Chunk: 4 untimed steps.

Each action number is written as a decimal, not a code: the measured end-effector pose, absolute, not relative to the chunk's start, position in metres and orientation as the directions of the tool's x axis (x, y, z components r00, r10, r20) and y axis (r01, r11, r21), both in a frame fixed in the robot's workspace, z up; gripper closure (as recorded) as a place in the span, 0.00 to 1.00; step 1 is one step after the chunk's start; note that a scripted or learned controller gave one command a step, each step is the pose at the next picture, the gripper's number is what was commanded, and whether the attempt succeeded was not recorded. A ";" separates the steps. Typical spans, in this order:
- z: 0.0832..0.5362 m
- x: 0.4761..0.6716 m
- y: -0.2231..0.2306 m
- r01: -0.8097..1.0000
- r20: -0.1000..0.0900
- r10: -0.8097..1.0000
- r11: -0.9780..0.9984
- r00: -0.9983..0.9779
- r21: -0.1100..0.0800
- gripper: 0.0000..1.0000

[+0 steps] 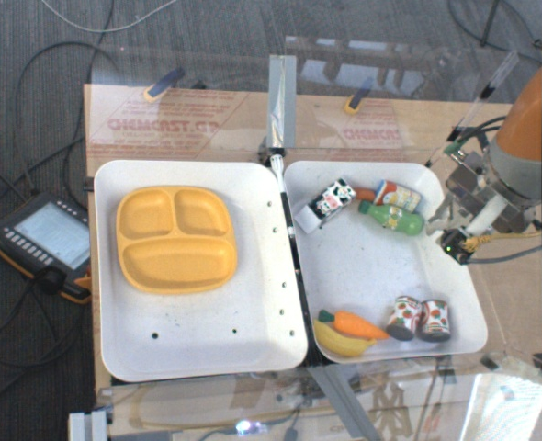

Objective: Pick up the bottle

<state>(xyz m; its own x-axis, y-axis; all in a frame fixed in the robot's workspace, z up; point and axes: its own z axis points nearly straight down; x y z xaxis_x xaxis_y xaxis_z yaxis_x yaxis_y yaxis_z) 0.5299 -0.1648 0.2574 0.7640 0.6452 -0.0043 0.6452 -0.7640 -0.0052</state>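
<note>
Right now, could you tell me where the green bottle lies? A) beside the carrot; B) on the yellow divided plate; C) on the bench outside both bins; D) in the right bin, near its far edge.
D: the green bottle lies on its side in the right bin, near the far wall.

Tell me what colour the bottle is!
Green, the bottle, seen in the camera view.
</note>
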 end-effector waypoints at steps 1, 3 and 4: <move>0.244 0.483 -0.153 0.370 -0.007 0.370 -0.929 0.929 -0.005 1.00; 0.212 0.482 -0.115 0.545 -0.007 0.545 -0.839 0.839 -0.005 1.00; 0.326 0.497 -0.163 0.491 -0.005 0.491 -0.871 0.871 0.001 1.00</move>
<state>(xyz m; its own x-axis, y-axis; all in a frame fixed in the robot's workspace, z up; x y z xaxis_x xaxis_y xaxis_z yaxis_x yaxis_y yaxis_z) 0.4973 -0.1635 0.3262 0.8714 0.4905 -0.0054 0.4906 -0.8714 0.0009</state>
